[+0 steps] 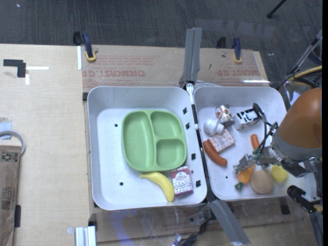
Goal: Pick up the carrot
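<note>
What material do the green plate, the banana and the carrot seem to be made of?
The green plate looks like moulded plastic: even colour, soft sheen, three compartments. The banana and the carrot look like plastic toy food, smooth and uniformly coloured, though the view is too coarse to be certain.

A dark grey carpeted floor [154, 9] fills the top of the view. Below it lies a pale wooden bench top [41, 137], with a brown cardboard sheet [154, 65] held by two blue-and-yellow clamps [88, 47]. Light is even and soft.
</note>
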